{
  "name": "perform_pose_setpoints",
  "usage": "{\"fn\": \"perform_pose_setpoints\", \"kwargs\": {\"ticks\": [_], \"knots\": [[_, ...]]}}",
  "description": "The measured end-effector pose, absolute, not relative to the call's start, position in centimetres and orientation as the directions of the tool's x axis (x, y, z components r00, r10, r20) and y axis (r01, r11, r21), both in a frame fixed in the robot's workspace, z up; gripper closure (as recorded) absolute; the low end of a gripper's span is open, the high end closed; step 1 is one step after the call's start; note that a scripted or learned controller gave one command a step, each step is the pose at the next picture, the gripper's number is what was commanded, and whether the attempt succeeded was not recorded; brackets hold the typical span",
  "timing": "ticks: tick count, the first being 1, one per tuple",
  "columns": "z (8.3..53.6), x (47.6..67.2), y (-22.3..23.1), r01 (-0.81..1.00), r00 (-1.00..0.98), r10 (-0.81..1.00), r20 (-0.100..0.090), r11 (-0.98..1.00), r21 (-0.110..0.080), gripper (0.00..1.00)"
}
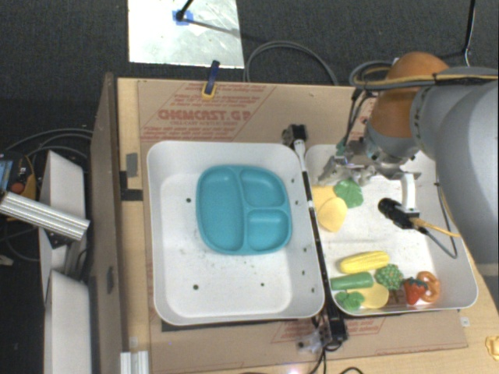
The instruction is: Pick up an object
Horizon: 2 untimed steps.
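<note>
Target is the green toy vegetable (350,193) at the right bin's (374,236) far end, just beneath my end effector (348,171), a yellow toy (331,213) touching its near side. Whether I'm open or gripping, I cannot tell.

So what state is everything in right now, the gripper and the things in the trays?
gripper: low in the right bin, over the green toy; grasp unclear.
green toy: lying under the gripper, beside the yellow piece.
yellow piece: lying by the bin's left wall.
corn cob: on its side in the near heap.
teal plate: flat, right way up, in the left bin.
</note>
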State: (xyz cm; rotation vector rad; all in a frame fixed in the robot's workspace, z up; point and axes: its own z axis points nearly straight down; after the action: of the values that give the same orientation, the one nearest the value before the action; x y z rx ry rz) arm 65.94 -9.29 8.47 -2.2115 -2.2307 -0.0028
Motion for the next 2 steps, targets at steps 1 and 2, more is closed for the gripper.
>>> {"fn": "perform_pose_setpoints", "kwargs": {"ticks": [1,2], "knots": [[9.7,67.0,-12.8,1.000,0.000,1.000,-0.002,0.000,0.005,0.00],[20.4,67.1,-12.1,1.000,-0.005,1.000,-0.002,0.005,0.014,0.00]]}}
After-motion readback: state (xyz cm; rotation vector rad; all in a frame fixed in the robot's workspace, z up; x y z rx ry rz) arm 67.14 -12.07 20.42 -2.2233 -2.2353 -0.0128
